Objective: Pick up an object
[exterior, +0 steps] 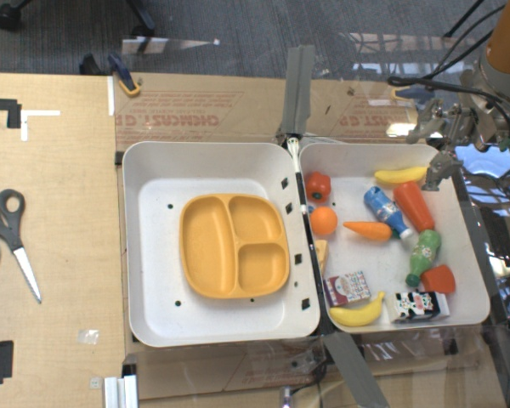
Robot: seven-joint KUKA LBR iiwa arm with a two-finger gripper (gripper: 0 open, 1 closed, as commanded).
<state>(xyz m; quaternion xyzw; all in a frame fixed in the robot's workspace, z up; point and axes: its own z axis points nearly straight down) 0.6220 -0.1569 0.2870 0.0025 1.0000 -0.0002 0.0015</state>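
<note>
My gripper (439, 150) hangs over the far right corner of the right bin (474, 253), open with nothing between its fingers. Just below and left of it lies a yellow banana (399, 175), with an orange-red bottle (415, 206) and a blue can (384, 209) beside it. Further into the bin are a carrot (367, 229), an orange (323, 220), a red tomato (318, 185), a green bottle (423, 253), a red piece (439, 279), a small carton (416, 306), a second banana (357, 313) and a little printed box (347, 289).
The left bin (144, 228) holds a yellow divided plate (235, 245). Scissors (15, 236) lie on the wooden bench at far left. Cables (459, 66) trail around the arm at the upper right. A grey divider bar (297, 92) runs back from between the bins.
</note>
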